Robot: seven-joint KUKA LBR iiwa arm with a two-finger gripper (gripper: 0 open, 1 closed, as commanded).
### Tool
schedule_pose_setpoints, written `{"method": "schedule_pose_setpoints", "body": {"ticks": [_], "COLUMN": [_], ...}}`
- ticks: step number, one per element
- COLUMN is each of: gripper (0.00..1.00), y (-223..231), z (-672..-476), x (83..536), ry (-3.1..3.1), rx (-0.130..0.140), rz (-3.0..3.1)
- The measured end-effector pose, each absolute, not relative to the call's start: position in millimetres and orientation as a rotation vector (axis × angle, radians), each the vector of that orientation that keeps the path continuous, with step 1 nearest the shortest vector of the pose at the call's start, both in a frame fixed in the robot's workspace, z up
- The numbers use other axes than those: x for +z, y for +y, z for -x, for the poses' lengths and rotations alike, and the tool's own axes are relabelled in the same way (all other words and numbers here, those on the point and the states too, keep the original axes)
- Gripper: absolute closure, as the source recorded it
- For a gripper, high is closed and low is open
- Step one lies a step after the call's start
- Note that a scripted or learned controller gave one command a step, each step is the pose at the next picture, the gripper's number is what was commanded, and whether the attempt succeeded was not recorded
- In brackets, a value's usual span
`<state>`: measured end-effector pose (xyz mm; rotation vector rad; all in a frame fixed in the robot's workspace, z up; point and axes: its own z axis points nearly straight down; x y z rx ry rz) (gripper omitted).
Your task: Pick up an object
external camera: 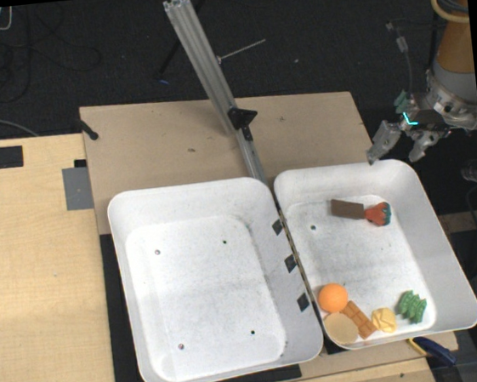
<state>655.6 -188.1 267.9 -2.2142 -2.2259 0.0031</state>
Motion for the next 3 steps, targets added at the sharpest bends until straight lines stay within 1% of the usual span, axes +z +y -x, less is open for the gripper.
{"method": "schedule_pose_setpoints", "body": {"ticks": [2, 3], "gripper": [0.00, 0.00], "y": [-197, -196], "z": [-658.5, -659.1], "x": [148, 96], "ry": [-2.218, -2.224], "rx": [0.007, 0.000], "rz": [2.216, 2.218]}}
